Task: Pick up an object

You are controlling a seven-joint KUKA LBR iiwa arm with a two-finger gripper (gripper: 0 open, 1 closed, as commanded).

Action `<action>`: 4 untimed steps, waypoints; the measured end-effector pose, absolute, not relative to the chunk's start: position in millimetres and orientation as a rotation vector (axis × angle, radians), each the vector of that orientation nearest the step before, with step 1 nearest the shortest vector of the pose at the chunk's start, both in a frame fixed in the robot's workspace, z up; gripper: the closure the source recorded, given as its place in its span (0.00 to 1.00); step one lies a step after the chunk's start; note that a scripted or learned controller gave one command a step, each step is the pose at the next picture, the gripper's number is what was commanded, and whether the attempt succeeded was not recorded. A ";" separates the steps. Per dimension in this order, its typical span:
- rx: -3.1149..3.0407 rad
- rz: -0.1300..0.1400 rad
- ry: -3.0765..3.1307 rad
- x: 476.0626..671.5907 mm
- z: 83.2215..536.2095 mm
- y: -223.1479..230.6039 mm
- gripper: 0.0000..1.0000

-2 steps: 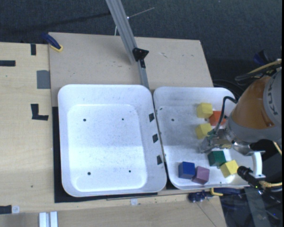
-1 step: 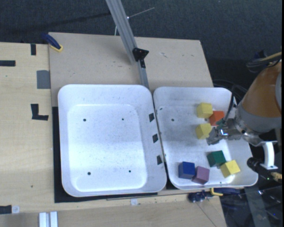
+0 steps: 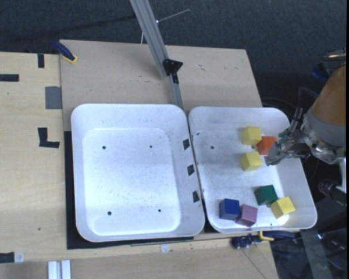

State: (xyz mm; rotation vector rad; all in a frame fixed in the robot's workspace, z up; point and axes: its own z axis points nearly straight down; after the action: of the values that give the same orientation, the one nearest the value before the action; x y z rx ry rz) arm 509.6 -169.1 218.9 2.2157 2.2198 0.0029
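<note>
Orange block in right bin, gripper beside it, grip state unclear, no readable writing

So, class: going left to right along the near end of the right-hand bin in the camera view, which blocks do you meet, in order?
Blue block → purple block → green block → yellow block.
</note>
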 end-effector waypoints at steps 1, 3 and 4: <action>2.214 0.004 2.221 514.7 280.2 -163.9 1.00; 2.216 -0.001 2.232 549.4 248.2 -54.6 1.00; 2.214 0.001 2.231 563.8 252.5 -1.0 1.00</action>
State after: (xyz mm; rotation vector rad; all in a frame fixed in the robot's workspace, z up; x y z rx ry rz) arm 563.8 -1.0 252.5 2.2145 2.2311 0.0011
